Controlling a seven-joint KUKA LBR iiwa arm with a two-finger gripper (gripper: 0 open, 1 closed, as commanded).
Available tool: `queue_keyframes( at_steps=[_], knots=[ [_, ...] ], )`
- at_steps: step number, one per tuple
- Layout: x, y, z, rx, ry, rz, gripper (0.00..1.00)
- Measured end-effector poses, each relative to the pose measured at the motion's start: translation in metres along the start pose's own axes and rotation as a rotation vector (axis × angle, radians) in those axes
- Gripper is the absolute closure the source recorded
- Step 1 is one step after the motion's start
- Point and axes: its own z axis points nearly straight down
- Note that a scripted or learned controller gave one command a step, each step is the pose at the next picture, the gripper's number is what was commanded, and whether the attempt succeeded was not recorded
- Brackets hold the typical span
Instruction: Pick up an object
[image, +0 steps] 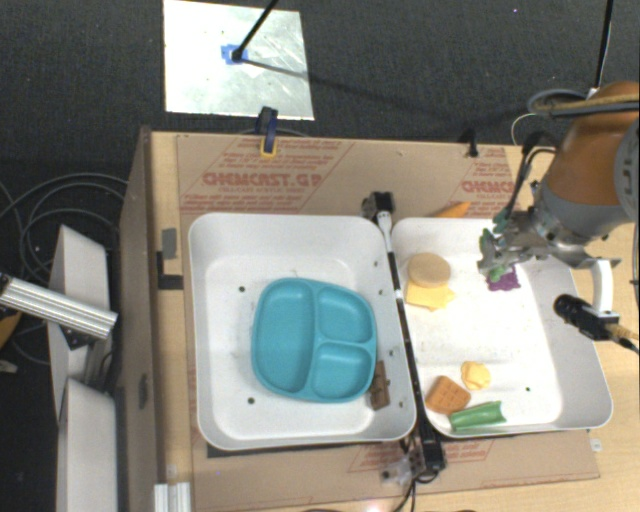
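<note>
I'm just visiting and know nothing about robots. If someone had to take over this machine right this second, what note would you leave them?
Gripper: low over the far part of the right bin, right beside a purple item. Whether its fingers are open or shut can't be made out, and nothing is seen held.

Right bin: round tan piece on a yellow piece near the divider; small yellow item, orange piece and green item at the near edge.

Left bin: blue divided tray.

Done: arm is in position near the purple item. Left: grasp and lift an object.
</note>
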Motion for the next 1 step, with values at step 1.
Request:
queue_keyframes(
  at_steps=[1],
  knots=[
    [0.0706,-0.0199,-0.0174,0.004,0.001,-0.001,1.0]
  ],
)
